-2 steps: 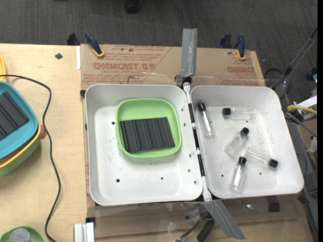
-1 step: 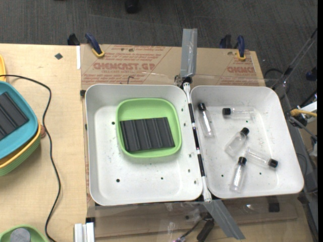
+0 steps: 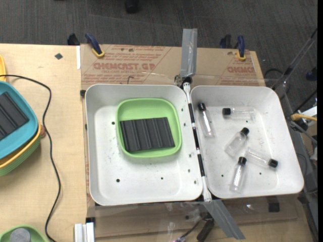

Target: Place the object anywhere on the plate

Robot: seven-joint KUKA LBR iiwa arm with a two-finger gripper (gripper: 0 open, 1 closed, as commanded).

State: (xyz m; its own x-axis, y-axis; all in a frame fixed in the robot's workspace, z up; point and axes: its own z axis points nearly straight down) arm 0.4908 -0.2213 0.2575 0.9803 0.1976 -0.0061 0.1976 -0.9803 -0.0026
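1. Nearest you in the right bin (image 3: 219,178) lies a vial (image 3: 236,174), cap pointing away. It lies apart from the wall, so make it your first pick.
2. Just behind it, a second vial (image 3: 261,158) lies crosswise and a third (image 3: 236,143) lies at a slant. They crowd the first one's cap, so come down over its clear body, jaws across its width.
3. Glass like this probably rolls and slips, so close slowly and lift straight up.
4. Farther back, a fourth vial (image 3: 205,121) lies beside the divider and a fifth (image 3: 239,113) lies near the far wall.
5. Carry across to the plate (image 3: 149,105) in the left bin (image 3: 146,178). Its middle holds a dark ribbed pad (image 3: 146,134), and setting the vial down along the ribs should keep it from rolling off.
6. You cannot tell the gripper's state from this view.
7. The clear bodies fade into the white floor. Only the black caps read well, so the exact outlines are unsure. Which vial counts as the object is not marked.
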